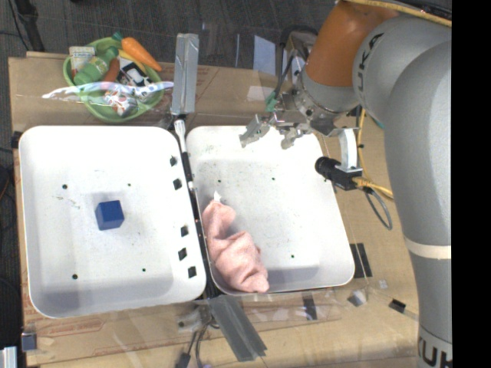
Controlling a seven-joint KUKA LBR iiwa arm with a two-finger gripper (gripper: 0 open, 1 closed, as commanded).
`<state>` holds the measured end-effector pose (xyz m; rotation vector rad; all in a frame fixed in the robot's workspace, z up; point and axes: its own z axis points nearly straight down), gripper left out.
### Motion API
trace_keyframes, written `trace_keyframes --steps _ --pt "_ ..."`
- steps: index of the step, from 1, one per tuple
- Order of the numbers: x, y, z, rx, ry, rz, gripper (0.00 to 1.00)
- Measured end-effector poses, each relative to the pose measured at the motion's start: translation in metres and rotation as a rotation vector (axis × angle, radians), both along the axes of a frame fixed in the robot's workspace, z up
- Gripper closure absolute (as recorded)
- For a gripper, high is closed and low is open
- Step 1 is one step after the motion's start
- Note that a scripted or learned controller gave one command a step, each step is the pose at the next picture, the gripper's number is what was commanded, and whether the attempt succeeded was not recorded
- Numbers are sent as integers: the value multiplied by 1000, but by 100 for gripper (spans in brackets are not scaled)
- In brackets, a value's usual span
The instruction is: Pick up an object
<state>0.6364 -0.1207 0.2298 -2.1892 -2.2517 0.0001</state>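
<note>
**K:** Pink cloth [232, 250] sits bunched in the right bin [307, 205], against its left wall, toward the near corner. Nothing touching it.

**M:** Gripper?

**K:** Gripper [270, 135] hangs over the far edge of the right bin, fingers [252, 134] spread apart, nothing between them. Well apart from the cloth.

**M:** Left side?

**K:** Left bin [46, 167] holds one blue cube [110, 214], left of centre. Green bowl [115, 110] on the desk [230, 83] behind that bin, with a carrot [136, 50] and other toy food plus some packets. Can't resolve those further.
</note>
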Motion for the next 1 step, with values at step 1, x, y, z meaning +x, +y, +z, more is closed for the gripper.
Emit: trace_keyframes --steps 1 --pt "-60 28 -98 0 6 77 0"
